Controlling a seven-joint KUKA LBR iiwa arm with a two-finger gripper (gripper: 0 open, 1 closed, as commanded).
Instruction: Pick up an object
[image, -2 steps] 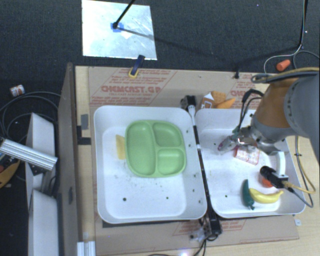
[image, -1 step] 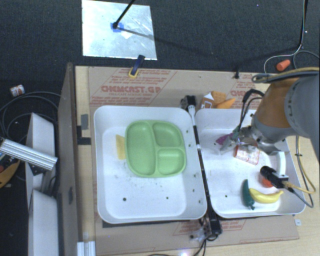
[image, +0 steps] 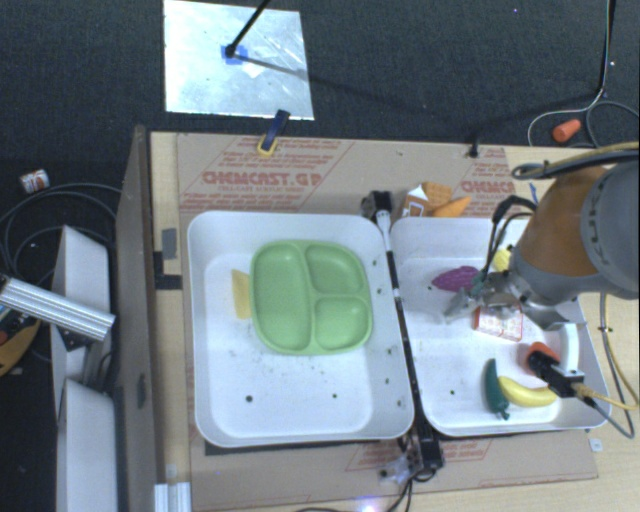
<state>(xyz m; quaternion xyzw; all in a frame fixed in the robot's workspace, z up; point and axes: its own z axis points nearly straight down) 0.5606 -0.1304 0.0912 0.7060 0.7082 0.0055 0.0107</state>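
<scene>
The gripper (image: 470, 297) reaches down into the right bin (image: 440, 400); whether its fingers are spread or closed cannot be told here, and nothing is seen held. A purple object (image: 456, 277) lies just above its tip, touching or nearly so. A red-and-white packet (image: 497, 322) sits just beside it, below right. Farther off lie a banana (image: 527, 393) and a green piece (image: 495, 388). Well away left, a green divided plate (image: 309, 297) rests in the left bin (image: 225, 400).

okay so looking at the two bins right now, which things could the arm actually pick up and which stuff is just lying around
Part of the job:
gripper, low in the right bin
purple piece
red-and-white packet
banana
dark green piece
green divided plate and yellow card, left bin

Just lying about:
silver sheet
cables
orange items behind the bins
</scene>
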